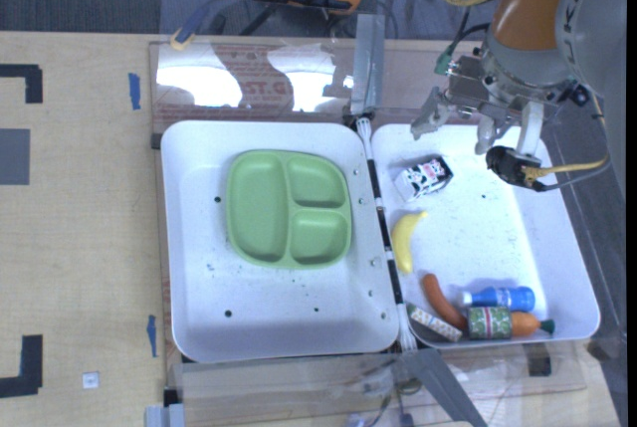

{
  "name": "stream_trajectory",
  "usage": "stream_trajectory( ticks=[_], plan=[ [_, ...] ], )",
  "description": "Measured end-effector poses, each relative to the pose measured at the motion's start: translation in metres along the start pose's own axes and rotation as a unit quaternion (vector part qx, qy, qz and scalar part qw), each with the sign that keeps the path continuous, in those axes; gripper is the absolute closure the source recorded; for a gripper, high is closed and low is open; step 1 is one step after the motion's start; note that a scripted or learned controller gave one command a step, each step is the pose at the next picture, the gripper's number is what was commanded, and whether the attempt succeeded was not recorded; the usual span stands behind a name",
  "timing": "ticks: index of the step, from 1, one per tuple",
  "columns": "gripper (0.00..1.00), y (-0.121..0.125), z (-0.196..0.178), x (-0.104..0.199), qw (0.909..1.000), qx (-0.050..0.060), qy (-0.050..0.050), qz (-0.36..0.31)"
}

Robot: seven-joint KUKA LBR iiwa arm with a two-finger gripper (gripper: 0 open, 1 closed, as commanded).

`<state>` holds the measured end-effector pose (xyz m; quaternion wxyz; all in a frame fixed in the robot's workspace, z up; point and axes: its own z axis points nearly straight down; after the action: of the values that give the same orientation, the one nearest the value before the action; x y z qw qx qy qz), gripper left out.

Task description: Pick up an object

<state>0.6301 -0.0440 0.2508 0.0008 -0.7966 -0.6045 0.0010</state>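
Nearest the lens, at the right white bin's (572,261) 6 o'clock edge: a green can (489,321), a blue bottle (501,297) just above it, an orange carrot-shaped piece (527,323) touching the can's right side, a reddish-brown sausage (442,301) to the left, and a flat patterned strip (435,323) below the sausage. Yellow banana (406,239): near the bin's 9 o'clock wall. Black-and-white small carton (423,176): at about 11 o'clock in the bin. Left white bin (199,296): holds a pale green divided plate (290,208), central. Grey arm with orange band (542,2): enters from 2 o'clock, wrist angled down over the right bin's 12 o'clock rim. Two-finger gripper (478,121): fingers spread apart, nothing between them; carton lies at 7 o'clock from them, near but apart.
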Motion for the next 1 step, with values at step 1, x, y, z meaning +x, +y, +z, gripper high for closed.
stream_trajectory(
  ticks=[1],
  plan=[
    [0.0, -0.0623, 0.067, -0.0484, 0.9996, -0.001, 0.0, -0.03]
  ],
)
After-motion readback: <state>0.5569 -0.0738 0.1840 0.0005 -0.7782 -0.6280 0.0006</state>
